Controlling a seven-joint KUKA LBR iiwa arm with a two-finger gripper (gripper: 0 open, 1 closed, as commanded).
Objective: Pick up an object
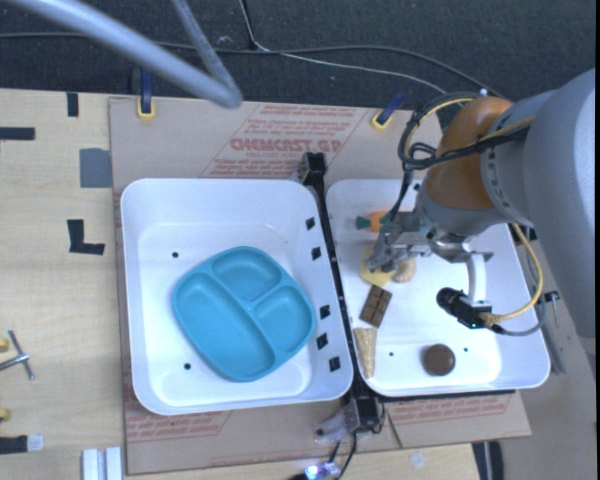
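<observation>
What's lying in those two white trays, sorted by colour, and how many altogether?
Blue: 1, the divided plate in the left bin
Brown: 2, the chocolate bar and the round cookie
Tan: 2, the wafer strip and the pale piece under the gripper
Orange: 1, a small item, partly hidden
Total: 6

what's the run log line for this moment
arm: over right bin | tool: low at bin's left side, by pale item | brown bar, round brown piece: loose | blue tray: left bin
</observation>
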